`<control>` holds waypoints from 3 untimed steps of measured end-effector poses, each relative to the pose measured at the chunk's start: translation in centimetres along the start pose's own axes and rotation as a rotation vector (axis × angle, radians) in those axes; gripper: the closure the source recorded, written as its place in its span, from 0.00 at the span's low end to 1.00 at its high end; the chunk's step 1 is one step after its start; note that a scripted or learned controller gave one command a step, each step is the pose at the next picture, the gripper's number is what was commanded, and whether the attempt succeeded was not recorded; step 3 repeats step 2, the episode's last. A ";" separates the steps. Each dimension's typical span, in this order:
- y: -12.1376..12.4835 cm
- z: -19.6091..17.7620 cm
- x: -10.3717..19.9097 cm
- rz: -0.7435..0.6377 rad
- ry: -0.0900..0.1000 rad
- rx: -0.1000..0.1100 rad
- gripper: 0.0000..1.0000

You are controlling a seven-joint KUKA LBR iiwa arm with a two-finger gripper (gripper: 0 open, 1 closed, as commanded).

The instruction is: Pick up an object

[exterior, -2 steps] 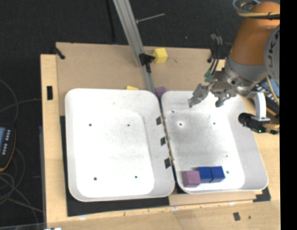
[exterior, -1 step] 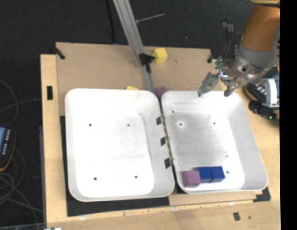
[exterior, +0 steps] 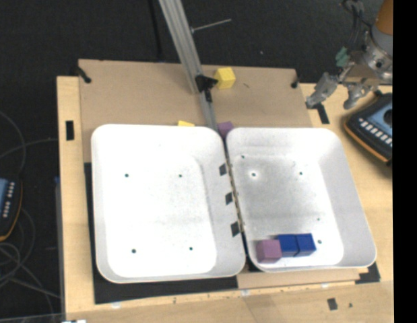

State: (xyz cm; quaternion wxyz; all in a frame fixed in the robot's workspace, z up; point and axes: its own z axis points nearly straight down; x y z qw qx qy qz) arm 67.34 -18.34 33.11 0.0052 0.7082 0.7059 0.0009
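In the right bin (exterior: 329, 160), near its front edge, lie a purple block (exterior: 267, 249) and two blue blocks (exterior: 295, 244) side by side. My gripper (exterior: 337, 94) hangs at the upper right, beyond the back right corner of that bin, well away from the blocks. Its two fingers (exterior: 317, 91) are spread apart with nothing between them.
The left bin (exterior: 107, 180) sits beside the right one. A slanted metal pole (exterior: 184, 42) rises behind the bins. A yellow block (exterior: 226, 77), a second yellow piece (exterior: 186, 123) and a purple block (exterior: 225, 128) lie on the board behind the bins. A handheld pendant (exterior: 373, 128) rests at the right.
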 end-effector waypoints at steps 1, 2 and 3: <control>0.0 -0.9 0.3 -0.010 0.000 0.004 1.00; -0.2 -7.2 -2.0 -0.002 0.001 0.000 1.00; -0.2 -7.2 -2.0 -0.002 0.001 0.000 1.00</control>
